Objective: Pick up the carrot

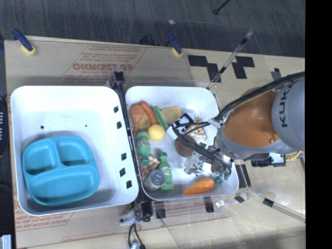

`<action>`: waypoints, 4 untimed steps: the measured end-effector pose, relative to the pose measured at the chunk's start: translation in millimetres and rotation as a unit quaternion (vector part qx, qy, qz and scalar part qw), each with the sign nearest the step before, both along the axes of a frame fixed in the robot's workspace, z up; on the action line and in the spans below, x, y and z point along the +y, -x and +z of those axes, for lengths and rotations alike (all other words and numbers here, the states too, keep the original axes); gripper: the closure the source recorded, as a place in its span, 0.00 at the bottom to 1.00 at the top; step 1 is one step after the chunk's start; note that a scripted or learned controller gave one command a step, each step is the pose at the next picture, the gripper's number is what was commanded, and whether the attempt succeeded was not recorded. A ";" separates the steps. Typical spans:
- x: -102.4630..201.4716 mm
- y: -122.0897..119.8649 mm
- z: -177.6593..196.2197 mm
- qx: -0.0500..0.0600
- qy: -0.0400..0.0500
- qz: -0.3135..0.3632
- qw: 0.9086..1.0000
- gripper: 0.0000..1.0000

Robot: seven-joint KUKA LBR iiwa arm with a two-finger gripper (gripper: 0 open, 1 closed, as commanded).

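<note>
The carrot (199, 187) is orange and tapered. It lies flat along the front wall of the right bin (171, 91), near that bin's front right corner, with its thick end pointing right. My gripper (198, 165) hangs low inside the same bin, just behind the carrot, and nothing shows in it. The grey arm with its orange band (249, 128) reaches in over the bin's right wall. A black and white part of the wrist (182, 124) lies across the bin's middle.
Left of the carrot stand a green bottle (165, 171) and a can (155, 179). A yellow lemon (156, 133), a bread roll (138, 116), a thin orange-red piece (148, 110) and a green vegetable (160, 117) fill the bin's back left. A blue divided tray (61, 169) sits in the left bin.
</note>
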State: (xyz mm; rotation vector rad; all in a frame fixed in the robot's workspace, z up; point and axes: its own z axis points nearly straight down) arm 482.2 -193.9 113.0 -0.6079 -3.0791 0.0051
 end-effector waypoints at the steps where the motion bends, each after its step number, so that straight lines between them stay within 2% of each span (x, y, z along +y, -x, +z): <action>1: 0.1 0.1 -0.2 0.000 0.000 0.000 1.000 0.00; 2: 0.1 -2.4 10.6 -0.002 0.002 0.003 1.000 1.00; 3: 0.3 -2.3 10.3 -0.001 0.001 0.003 1.000 0.00; 4: 12.4 2.1 -20.0 -0.005 0.000 0.225 0.974 0.00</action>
